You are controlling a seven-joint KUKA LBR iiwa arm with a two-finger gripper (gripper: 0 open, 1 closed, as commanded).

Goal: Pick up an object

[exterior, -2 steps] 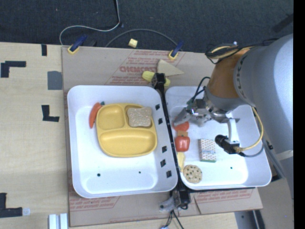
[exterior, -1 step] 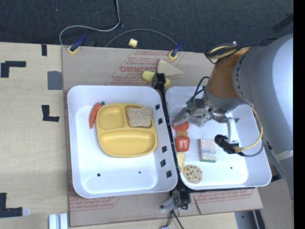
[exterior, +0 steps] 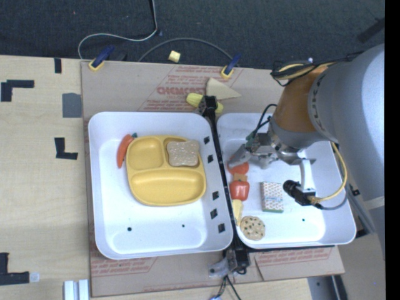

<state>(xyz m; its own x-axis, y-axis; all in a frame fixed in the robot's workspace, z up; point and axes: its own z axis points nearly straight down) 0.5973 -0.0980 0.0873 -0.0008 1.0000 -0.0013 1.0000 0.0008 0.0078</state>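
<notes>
the arm reaches in from the right and its gripper (exterior: 249, 156) hangs low over the upper left part of the right bin (exterior: 325, 230), close to the divider between the two bins. the grey fingers (exterior: 240, 158) point down and to the left, and their tips sit right at the top edge of a small red piece (exterior: 240, 167), perhaps touching it; the view is too cluttered there to tell whether the fingers are spread or closed, and nothing can be seen held between them. just below the red piece lies a second red and orange block (exterior: 239, 189), then a thin yellow strip (exterior: 237, 209) along the divider. a cookie (exterior: 252, 227) rests near the front of the right bin, and a speckled wafer square (exterior: 272, 196) lies just right of the orange block. in the left bin (exterior: 112, 230) a yellow divided plate (exterior: 164, 179) carries a slice of bread (exterior: 184, 154) in its upper right compartment, and a carrot (exterior: 124, 150) lies beside the plate's left edge.
</notes>
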